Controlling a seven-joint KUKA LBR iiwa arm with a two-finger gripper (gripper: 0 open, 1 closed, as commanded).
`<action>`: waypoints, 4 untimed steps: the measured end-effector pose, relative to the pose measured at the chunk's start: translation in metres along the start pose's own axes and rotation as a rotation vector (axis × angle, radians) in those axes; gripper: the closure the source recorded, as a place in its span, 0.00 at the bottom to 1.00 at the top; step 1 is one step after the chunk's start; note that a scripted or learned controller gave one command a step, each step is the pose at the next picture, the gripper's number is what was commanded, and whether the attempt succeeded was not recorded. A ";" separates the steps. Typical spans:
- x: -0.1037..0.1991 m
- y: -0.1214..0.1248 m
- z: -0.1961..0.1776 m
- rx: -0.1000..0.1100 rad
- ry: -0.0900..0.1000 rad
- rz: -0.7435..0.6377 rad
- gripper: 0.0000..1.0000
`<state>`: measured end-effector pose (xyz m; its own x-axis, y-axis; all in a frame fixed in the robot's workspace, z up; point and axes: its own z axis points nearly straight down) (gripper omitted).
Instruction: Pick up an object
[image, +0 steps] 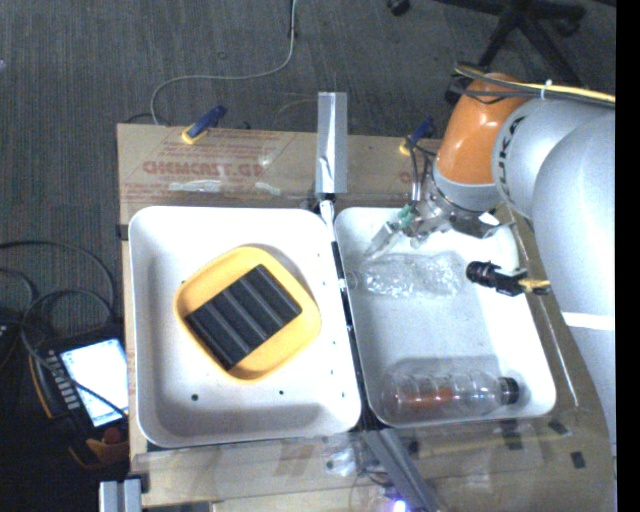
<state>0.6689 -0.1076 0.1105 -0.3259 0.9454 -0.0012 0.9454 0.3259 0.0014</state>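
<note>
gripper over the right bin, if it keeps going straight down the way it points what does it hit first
Most likely the crumpled clear plastic wrap lying just below the gripper in the right bin, before the bin floor. Depth is hard to judge from this slanted view, so it could also graze the wrap's upper edge.
</note>
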 end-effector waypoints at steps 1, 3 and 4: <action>-0.002 -0.075 -0.009 0.002 0.001 0.045 0.00; 0.062 -0.096 -0.074 0.001 0.001 0.105 0.00; 0.030 -0.145 -0.062 0.003 0.000 0.155 0.00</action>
<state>0.5221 -0.1260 0.1722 -0.1763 0.9843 -0.0007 0.9843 0.1763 -0.0016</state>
